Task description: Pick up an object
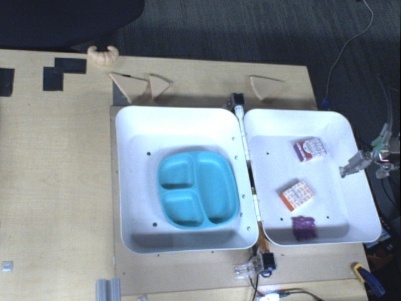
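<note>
End effector [358, 163]: at right bin's [338, 125] right rim, grip state indiscernible. Right bin: maroon packet [311, 148], orange packet [297, 195], purple object [304, 227]. Left bin [135, 168]: blue divided tray [198, 188].

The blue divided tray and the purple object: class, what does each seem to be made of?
Blue divided tray: probably moulded plastic, smooth with a slight sheen and rounded compartment walls. Purple object: matte and lumpy, possibly soft fabric or foam; too blurred to settle.

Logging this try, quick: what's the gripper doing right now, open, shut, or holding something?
Gripper: at the right bin's right rim, nothing in it; open or shut cannot be told.
</note>
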Tool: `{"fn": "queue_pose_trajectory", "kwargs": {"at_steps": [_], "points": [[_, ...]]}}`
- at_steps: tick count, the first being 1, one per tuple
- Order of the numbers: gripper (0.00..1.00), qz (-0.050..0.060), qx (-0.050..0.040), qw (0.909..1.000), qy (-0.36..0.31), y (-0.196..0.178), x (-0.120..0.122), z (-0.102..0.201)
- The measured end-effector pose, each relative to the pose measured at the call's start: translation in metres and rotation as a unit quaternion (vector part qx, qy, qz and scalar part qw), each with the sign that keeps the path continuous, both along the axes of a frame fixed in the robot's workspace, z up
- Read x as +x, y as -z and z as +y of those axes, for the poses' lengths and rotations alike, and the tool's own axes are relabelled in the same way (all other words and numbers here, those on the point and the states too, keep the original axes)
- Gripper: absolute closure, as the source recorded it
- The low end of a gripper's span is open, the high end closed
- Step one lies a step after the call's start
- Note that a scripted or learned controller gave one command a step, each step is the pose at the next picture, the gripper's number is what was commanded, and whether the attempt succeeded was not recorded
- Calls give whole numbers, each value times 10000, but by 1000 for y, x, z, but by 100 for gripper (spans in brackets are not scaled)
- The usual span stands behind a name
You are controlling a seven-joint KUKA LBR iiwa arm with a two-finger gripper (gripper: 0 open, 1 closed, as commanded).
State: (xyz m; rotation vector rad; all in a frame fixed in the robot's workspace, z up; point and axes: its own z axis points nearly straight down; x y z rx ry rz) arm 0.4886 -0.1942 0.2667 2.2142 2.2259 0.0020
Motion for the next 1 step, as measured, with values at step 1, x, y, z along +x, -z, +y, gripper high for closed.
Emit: {"fn": "queue_pose_trajectory", "kwargs": {"at_steps": [1], "points": [[0, 12, 5, 10000, 15, 110, -2, -12]]}}
